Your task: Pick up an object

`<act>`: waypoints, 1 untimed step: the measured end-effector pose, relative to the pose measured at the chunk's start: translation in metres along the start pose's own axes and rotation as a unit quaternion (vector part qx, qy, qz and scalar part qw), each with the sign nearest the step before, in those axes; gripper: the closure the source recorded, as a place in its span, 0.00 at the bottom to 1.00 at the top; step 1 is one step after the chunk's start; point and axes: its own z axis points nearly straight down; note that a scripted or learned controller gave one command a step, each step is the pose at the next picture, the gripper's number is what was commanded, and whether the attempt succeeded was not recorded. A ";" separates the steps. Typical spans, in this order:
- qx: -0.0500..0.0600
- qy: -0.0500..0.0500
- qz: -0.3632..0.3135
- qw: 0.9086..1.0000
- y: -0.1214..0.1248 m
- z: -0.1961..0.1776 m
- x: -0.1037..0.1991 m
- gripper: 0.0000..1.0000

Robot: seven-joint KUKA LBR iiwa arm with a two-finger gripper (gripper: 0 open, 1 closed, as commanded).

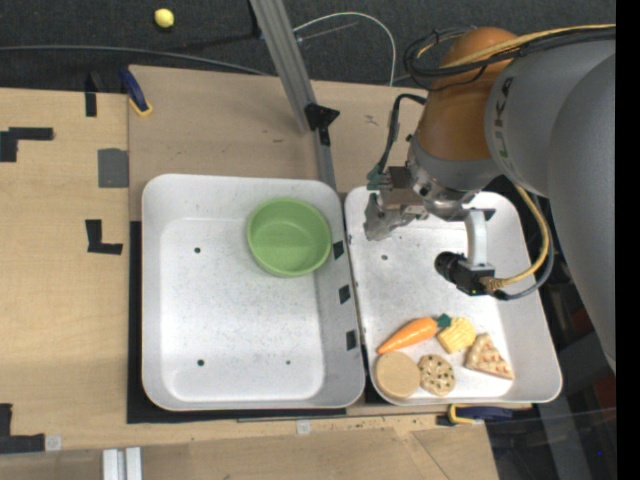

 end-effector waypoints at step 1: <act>0.000 -0.001 0.002 1.000 0.011 -0.006 0.058 1.00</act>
